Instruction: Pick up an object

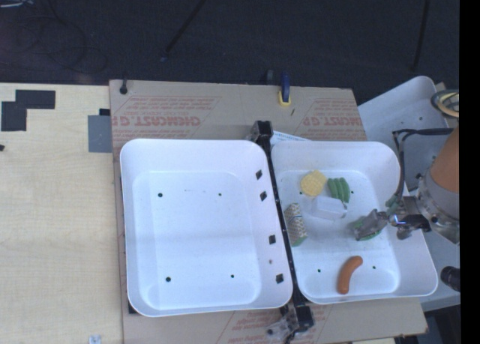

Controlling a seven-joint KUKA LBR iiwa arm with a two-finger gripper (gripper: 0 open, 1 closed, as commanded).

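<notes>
Reaching from right, grey two-finger gripper point(369, 225) hovers low over right shallow white bin point(409, 279); finger spacing unreadable. Orange sausage-shaped toy point(349, 274) lies near bin's front edge, apart from gripper.

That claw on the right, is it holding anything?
Cannot be told: the gripper hangs over the right bin, too blurred to show anything between its fingers.

A cardboard sheet point(225, 110) lay under the two bins, on a pale wooden bench point(52, 222); a blue clamp point(285, 89) gripped its far edge.
</notes>
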